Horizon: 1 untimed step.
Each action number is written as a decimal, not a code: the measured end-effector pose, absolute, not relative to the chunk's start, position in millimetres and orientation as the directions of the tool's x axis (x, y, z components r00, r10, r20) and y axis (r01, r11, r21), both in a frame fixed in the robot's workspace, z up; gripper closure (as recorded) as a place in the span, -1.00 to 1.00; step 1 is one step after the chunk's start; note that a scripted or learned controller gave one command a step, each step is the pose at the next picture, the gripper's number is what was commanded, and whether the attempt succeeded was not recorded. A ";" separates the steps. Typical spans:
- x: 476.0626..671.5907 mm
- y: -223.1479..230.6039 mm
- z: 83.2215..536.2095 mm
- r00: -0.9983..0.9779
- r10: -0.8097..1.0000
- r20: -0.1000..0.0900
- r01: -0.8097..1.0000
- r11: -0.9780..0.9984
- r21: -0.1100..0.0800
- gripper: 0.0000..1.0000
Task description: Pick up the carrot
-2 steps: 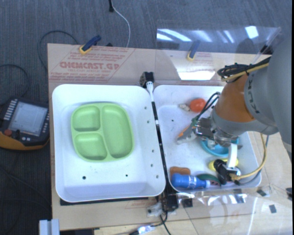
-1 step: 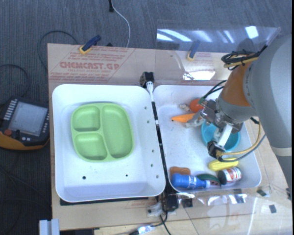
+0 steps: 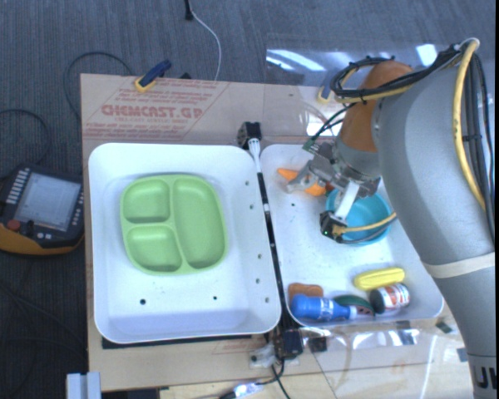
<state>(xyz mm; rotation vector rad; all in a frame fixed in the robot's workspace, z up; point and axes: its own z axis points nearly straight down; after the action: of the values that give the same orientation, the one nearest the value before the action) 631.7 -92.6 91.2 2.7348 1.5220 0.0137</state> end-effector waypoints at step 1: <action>632.6 -95.5 105.8 0.526 0.850 -0.004 0.850 -0.526 0.017 1.00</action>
<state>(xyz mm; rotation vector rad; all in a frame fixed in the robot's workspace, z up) 632.6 -95.5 105.8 2.7301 1.5208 0.0079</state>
